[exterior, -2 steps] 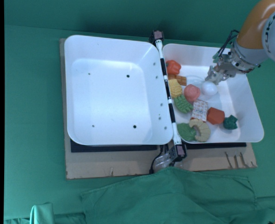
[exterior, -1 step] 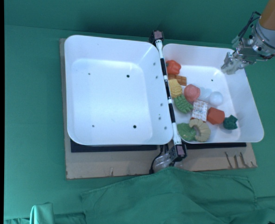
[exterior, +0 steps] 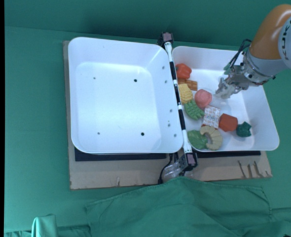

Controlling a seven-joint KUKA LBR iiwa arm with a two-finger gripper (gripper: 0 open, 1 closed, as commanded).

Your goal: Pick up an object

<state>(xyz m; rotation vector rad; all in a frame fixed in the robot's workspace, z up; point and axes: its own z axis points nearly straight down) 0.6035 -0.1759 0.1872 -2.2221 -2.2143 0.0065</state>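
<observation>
Green cloth (exterior: 185, 211) lies bunched at the near edge, over the front of the cardboard sheet (exterior: 111, 179) that carries both bins.

Left bin (exterior: 86, 58): white, shallow, a few dark specks on the floor. A black-and-white rod (exterior: 177, 100) runs near to far between the two bins.

Right bin (exterior: 264, 127), objects, near to far:
- green piece (exterior: 197, 139) at the near left corner, touching a tan ring (exterior: 214, 138) on its right.
- dark green piece (exterior: 243, 129), small, near the right wall.
- red block (exterior: 228, 122), just left of the dark green piece.
- white packet (exterior: 211, 115) with red print, between the ring and the red block, slightly farther.
- green ridged piece (exterior: 194, 110) by the left wall.
- pink ball (exterior: 203, 98), touching the packet's far side.
- yellow piece (exterior: 185, 93), against the left wall.
- small orange block (exterior: 191, 85), just beyond the yellow one.
- red-orange piece (exterior: 183, 71), farthest, by the left wall.

Arm (exterior: 278, 33) comes in from the right, orange band high, wrist over the far right part of the right bin. Gripper (exterior: 223, 91) points down and left, just right of the pink ball. The view is too blurred to tell whether it is open or closed, and nothing can be made out between the tips. All objects rest on the bin floor.
</observation>
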